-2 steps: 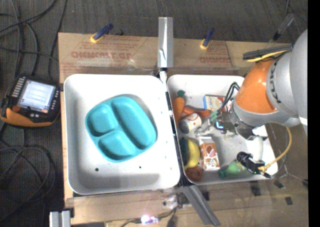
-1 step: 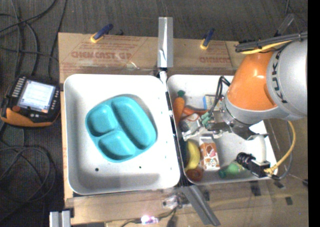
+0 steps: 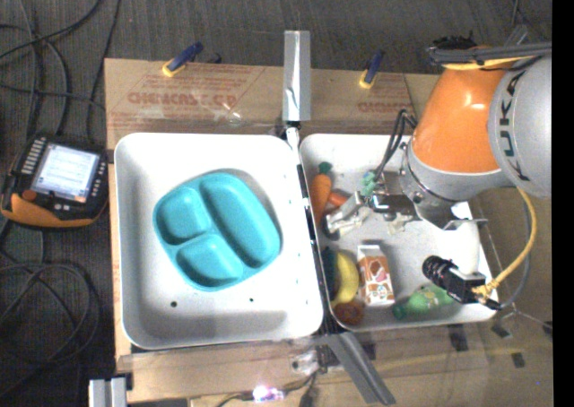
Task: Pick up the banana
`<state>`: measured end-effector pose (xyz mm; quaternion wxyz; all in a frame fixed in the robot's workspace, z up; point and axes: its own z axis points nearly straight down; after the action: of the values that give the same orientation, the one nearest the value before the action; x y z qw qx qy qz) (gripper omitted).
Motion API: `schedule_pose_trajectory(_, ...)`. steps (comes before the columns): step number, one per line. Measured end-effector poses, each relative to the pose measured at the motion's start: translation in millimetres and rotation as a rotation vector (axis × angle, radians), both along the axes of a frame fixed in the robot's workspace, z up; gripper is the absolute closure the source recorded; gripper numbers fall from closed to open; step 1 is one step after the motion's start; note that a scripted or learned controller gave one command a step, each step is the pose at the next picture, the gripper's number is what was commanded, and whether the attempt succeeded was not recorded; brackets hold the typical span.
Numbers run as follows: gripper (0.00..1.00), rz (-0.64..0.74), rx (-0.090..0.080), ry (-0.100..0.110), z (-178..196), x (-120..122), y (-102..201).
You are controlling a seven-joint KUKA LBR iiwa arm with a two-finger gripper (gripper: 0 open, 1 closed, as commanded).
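Two shallow white bins sit side by side on the bench. The left bin [image 3: 134,307] holds one thing, a turquoise plate [image 3: 218,229] divided into three compartments and lying at a slant across the middle. The right bin [image 3: 484,257] is partly covered by the arm [image 3: 480,132], whose grey body and orange band hide the upper right corner and are cut off at the picture's edge. In this bin lie one banana [image 3: 346,276], against the left wall near the front, with a dark brown lump touching its lower end; one small carton [image 3: 376,275] just beside the banana on the right; one carrot [image 3: 321,192] along the left wall further back; and one green item [image 3: 424,301] by the front wall, too blurred to name. The gripper [image 3: 345,214] hangs low beside the carrot, well short of the banana; whether it is spread or closed, or has hold of anything, cannot be made out.
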<state>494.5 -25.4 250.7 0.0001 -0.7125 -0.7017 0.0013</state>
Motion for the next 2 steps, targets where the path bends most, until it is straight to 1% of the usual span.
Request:
schedule_pose_trajectory(1,0.0,0.209,0.003,0.002,-68.1,-11.2,3.8)
schedule_pose_trajectory(2,0.0,0.323,0.024,-0.033,-99.8,0.5,-34.9)
